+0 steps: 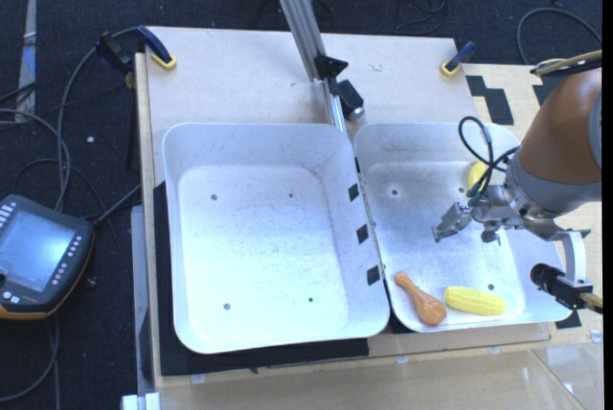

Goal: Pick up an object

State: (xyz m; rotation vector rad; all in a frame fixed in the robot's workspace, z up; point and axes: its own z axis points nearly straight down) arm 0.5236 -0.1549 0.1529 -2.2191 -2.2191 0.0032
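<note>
Over the right bin (383,159) the tool (458,222) hangs above bare floor, its jaws apart with nothing between them, so the pick looks not yet made. Candidates lie near the front wall: a corn cob (474,301) just beside an orange drumstick (422,299), both untouched.

right bin (402,170): corn cob (474,301) near front rim | drumstick (422,298) just left of it | pincer (469,221) behind both

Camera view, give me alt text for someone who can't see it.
A grey robot arm reaches from the right over the right white bin, its gripper above the bin floor. A yellow corn cob and an orange drumstick-shaped toy lie near that bin's front edge, and the left white bin sits alongside.
</note>
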